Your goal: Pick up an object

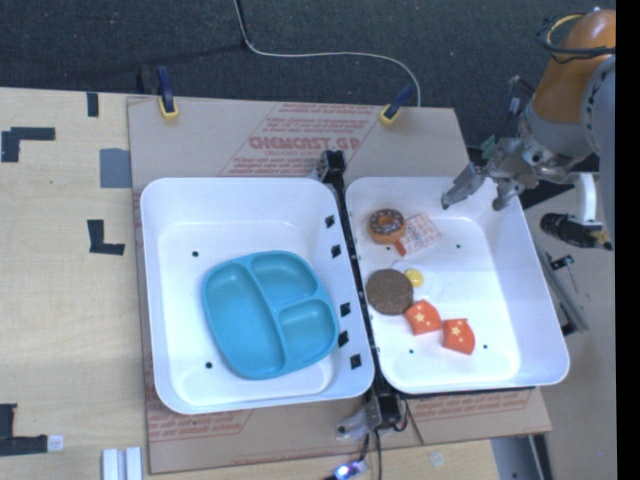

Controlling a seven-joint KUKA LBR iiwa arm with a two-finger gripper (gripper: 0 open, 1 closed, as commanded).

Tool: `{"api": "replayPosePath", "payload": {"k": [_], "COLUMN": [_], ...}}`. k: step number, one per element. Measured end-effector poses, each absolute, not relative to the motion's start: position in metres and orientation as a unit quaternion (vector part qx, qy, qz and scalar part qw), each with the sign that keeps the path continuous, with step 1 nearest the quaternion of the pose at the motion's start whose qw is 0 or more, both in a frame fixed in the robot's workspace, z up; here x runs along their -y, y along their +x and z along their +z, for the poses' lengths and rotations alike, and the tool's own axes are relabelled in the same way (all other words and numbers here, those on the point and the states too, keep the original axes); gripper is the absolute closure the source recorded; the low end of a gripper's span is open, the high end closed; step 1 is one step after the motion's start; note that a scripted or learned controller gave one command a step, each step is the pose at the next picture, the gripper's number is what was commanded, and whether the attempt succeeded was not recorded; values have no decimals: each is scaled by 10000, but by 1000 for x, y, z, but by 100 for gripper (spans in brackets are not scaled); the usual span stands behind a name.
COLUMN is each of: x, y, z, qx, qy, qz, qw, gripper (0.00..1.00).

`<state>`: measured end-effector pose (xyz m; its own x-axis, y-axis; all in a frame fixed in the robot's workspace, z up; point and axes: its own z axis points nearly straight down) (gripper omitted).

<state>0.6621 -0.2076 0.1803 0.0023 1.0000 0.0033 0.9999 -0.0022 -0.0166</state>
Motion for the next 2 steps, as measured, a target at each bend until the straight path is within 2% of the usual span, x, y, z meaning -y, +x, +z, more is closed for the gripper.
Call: {"api": "replayPosePath", "payload": {"k": [1, 2], "x": [207, 205], "y": [666, 667], "z": [191, 126], "qx": [7077, 7081], "qy": [-7066, -7061], "qz": [6, 21], "qw": [6, 20], "gripper": [0, 0]}}
